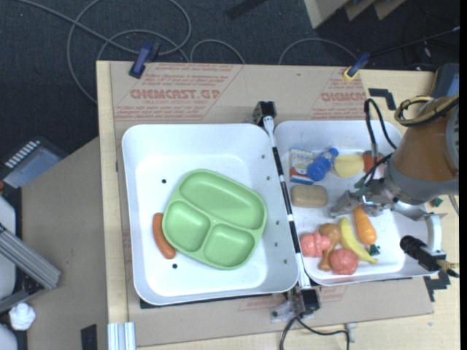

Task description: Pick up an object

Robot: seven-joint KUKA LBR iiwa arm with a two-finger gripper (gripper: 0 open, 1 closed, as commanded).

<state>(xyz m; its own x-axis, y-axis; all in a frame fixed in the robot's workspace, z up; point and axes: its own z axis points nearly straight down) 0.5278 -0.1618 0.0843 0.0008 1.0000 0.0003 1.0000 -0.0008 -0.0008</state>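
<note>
The desk (182, 86) is carrying two white bins side by side. The left bin (139, 159) is holding a green divided tray (213, 217), lying flat in the middle, with a small orange sausage (163, 236) touching the tray's left edge. The right bin (321, 277) is crowding in the toy food, all of it well to the right of the tray: a beige bread-like block (309, 195), a blue piece (319, 168) on a white packet (300, 159), a yellow lump (349, 165), pink and red fruit shapes (330, 250), a banana (353, 240) and a carrot (365, 226).

The arm is reaching over the right bin, and the claw (357, 201) is hanging just above the carrot, between the bread and the banana; whether it is spread or clenched I cannot tell.

The carrot is looking like the likely target. It is probably hollow plastic: light, stiff, smooth and somewhat slippery, not fragile. Gripping across its thick middle would be safest, since the tapered ends would be squirting out, and the banana touching it is leaving little room on that side.
</note>
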